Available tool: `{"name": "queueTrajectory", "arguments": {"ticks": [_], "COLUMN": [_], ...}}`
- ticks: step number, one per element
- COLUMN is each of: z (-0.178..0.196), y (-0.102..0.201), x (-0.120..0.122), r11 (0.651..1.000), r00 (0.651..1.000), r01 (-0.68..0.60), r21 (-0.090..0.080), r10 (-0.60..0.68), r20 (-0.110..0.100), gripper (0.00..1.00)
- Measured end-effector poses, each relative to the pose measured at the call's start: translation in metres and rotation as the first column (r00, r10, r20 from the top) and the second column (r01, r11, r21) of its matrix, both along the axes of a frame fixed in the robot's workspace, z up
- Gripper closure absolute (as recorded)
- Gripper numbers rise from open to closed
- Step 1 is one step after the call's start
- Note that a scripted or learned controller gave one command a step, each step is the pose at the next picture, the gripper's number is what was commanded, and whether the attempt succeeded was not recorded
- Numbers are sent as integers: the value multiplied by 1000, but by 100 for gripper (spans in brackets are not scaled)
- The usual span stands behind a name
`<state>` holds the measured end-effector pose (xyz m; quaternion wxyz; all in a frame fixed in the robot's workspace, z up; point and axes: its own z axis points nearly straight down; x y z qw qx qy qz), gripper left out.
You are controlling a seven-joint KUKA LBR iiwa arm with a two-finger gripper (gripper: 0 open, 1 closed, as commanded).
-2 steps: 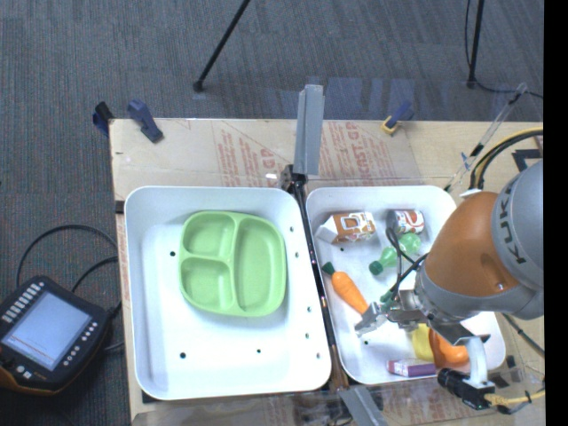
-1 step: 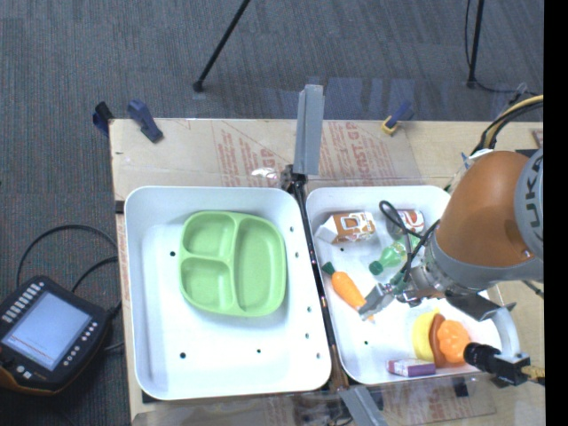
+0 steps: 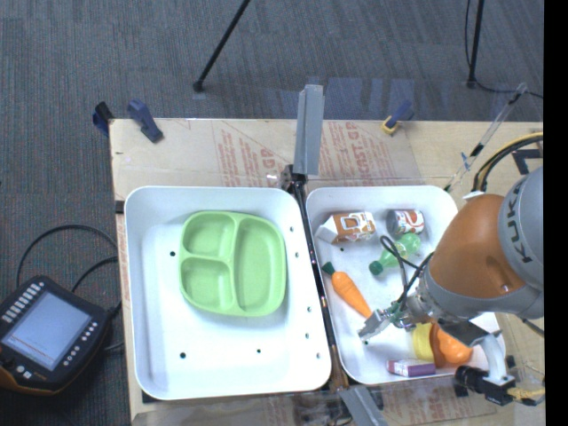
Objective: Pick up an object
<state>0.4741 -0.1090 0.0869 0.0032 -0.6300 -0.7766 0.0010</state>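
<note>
The arm's orange band [image 3: 475, 256] and grey wrist cover the right part of the right bin [image 3: 355, 193], so whatever lies beneath them cannot be seen. A yellow and orange object [image 3: 439, 344] pokes out from under the wrist, partly hidden and hard to identify. A small purple and white item [image 3: 410, 368] lies along the bin's near wall, just below and to the right of the tool [image 3: 377, 322].

Two white bins sit side by side on the tabletop [image 3: 222, 149]. The left bin [image 3: 142, 282], well to the left of the tool, holds one green divided tray [image 3: 234, 264]. In the right bin can be counted one toy carrot [image 3: 351, 294], one small carton [image 3: 348, 227], one can [image 3: 406, 221] and one green bottle-like piece [image 3: 395, 254].

The tool sits low over the bin floor, and whether its metal fingers stand apart or together cannot be told at this size. The carrot lies just above and left of the tool, its lower tip very near it. The carton, can and green piece lie farther above it.
</note>
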Motion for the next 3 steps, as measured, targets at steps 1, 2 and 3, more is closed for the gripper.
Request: {"name": "queueTrajectory", "arguments": {"ticks": [1,2,3], "z": [0,8,99], "y": [20,19,32], "x": [14,13,47], "r11": [984,986,976], "r00": [984,986,976], "r01": [-177,-170,218], "r21": [-1,1,-3], "r10": [177,170,-218], "r20": [3,1,2], "gripper": [0,100,100]}}
